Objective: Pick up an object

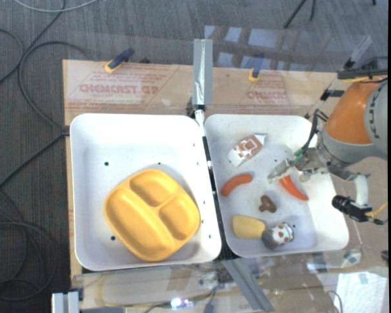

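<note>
My gripper hangs over the right part of the right bin, at the end of the grey arm with its orange band. Just below it and to its right lies a slim orange-red piece, touching or nearly touching the gripper's tip. Further left in the same bin are an orange sausage, a white and orange carton, a small brown lump, a yellow block and a grey, red and white piece.
The left bin holds a yellow divided plate. A metal post stands behind the gap between the bins. Black cables lie on the floor at the left.
</note>
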Motion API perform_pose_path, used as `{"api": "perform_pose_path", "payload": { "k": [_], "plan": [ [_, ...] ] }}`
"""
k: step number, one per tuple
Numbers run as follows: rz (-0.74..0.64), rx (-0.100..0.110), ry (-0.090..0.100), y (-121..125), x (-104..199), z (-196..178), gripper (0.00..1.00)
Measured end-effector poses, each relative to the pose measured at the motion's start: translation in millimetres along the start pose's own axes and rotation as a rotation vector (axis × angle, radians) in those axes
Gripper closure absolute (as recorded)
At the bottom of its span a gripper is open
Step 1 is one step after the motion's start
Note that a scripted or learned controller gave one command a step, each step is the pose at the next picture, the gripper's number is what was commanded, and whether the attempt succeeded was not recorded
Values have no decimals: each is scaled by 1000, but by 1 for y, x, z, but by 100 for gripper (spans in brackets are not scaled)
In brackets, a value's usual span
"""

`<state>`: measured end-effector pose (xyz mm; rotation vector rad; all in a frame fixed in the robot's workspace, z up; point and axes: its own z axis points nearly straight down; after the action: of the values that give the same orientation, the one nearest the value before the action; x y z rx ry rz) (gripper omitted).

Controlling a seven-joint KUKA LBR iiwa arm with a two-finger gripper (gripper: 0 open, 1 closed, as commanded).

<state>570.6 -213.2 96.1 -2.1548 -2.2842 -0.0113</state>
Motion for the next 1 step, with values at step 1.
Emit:
{"api": "perform_pose_path", "payload": {
  "k": [1],
  "plan": [
    [-1,2,1,0,1,-7,100]
  ]
}}
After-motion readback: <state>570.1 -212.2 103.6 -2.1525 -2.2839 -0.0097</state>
